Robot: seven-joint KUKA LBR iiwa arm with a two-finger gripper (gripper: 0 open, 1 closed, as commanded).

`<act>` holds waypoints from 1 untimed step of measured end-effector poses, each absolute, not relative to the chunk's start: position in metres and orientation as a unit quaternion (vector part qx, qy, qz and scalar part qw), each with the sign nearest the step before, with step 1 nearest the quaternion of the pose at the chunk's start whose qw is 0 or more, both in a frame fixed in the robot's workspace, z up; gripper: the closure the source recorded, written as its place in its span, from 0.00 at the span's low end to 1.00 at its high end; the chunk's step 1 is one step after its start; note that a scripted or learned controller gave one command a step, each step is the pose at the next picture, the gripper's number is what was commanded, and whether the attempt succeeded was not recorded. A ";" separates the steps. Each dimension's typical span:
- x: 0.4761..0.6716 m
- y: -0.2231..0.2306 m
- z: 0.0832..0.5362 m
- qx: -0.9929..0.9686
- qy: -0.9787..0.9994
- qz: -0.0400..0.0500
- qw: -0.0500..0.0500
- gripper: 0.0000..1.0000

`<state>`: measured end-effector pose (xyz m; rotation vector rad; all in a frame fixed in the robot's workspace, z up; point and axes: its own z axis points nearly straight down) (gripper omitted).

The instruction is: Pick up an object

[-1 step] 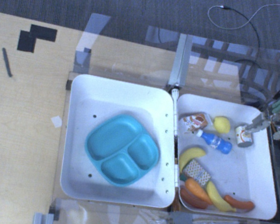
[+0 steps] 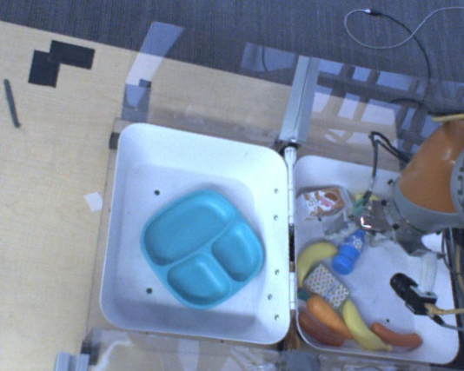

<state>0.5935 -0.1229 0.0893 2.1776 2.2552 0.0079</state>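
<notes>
1. Left bin (image 2: 123,206): white, shallow, rounded corners; it holds a smooth blue plate (image 2: 202,246) with three compartments.
2. Right bin (image 2: 443,348): crowded with a blue bottle (image 2: 347,254), a crinkled snack packet (image 2: 324,201), a checkered sponge (image 2: 326,284), two bananas (image 2: 362,327), a carrot (image 2: 325,313) and a sausage (image 2: 396,337).
3. The gripper (image 2: 373,220) hangs just above the bottle; whether it is spread or closed cannot be told, and no hold on anything is evident.

Light wood bench (image 2: 24,216): bears two white bins side by side, left bin (image 2: 123,232) and right bin (image 2: 443,348); also black tape patches (image 2: 59,61), a dark stick (image 2: 11,103), small white scraps (image 2: 93,200).
</notes>
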 end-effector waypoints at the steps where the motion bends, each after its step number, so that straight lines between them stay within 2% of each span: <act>1: 0.596 -0.121 0.102 0.694 0.720 0.005 0.005 1.00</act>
